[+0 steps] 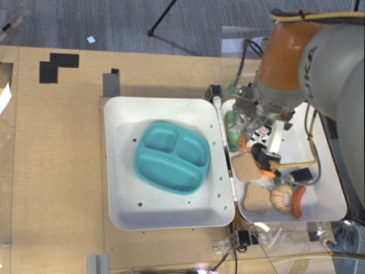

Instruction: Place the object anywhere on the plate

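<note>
From the camera view above the bench, the grey arm's two-finger gripper hangs low over the crowded right white bin; how it is set, or what it has, cannot be told. The teal three-compartment plastic plate lies bare in the left white bin. Likely candidates, a tan bread-like slice, a pale bun-shaped piece and a red sausage-shaped piece, lie packed close, so a grasp may slip or snag a neighbour. No legible writing appears.
</note>
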Available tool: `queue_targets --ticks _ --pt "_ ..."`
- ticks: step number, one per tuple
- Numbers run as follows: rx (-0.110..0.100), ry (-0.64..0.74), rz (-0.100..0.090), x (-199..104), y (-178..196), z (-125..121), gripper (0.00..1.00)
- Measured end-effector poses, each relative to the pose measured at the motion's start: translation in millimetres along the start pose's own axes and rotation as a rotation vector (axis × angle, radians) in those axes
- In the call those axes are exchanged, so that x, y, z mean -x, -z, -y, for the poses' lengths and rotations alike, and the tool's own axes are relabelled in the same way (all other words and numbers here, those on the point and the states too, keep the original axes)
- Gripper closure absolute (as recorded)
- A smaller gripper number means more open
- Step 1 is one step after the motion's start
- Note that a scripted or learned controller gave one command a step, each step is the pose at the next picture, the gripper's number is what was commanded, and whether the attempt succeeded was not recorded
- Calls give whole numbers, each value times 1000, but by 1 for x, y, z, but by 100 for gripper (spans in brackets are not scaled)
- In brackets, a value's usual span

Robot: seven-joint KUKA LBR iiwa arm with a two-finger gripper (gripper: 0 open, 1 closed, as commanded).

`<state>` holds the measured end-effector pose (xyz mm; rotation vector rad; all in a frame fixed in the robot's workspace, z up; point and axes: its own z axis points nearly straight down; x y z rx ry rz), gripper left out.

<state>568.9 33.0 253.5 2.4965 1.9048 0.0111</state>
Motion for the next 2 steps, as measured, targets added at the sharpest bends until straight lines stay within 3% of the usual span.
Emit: queue_targets --ticks 1,2 --pt "0 -4 3 3 0 -1 0" --pt "0 -4 3 3 0 -1 0"
